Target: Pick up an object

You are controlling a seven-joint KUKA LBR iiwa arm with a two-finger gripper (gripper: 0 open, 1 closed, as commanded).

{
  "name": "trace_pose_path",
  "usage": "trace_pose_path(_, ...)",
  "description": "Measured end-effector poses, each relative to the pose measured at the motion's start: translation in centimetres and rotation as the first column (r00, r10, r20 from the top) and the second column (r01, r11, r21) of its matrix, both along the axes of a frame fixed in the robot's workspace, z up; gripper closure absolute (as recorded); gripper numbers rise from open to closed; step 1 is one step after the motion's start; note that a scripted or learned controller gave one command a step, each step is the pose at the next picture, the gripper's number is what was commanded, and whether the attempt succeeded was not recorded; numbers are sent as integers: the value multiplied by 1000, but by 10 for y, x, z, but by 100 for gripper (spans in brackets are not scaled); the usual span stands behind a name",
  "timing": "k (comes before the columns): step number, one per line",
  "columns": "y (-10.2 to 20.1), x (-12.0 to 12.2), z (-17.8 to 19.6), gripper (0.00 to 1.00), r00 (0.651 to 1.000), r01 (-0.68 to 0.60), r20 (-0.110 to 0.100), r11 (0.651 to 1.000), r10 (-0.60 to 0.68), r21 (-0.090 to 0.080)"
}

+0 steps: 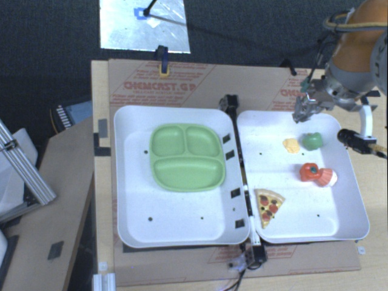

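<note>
The round green toy lies far in the right white bin, beside a yellow piece; the gripper, whose state cannot be told, hovers just beyond and should descend centred, avoiding that neighbour.

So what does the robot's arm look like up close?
The grey KUKA arm is rounded, with a wide orange band above the wrist. Thin dark cables loop beside it. At its end sits a small grey metal two-finger gripper.

Both white bins look like smooth plastic with a soft shine. The green divided plate is smooth, matt plastic. Brown cardboard lies flat and dull under them. The silver sheet looks shiny like metal.
</note>
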State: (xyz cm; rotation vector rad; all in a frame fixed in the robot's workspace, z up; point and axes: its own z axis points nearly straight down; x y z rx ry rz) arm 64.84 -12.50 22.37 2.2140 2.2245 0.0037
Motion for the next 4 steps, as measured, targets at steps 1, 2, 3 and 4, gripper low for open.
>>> trace_pose_path(1,48,-23,5,100,1000,-3,-3,1000,3,1)
trace_pose_path(2,90,-39,5,100,1000,-3,-4,1000,3,1)
trace_pose_path(3,138,-43,-2,100,1000,-2,-3,1000,2,1)
trace_pose_path(4,190,-66,-5,100,1000,-4,-5,1000,4,2)
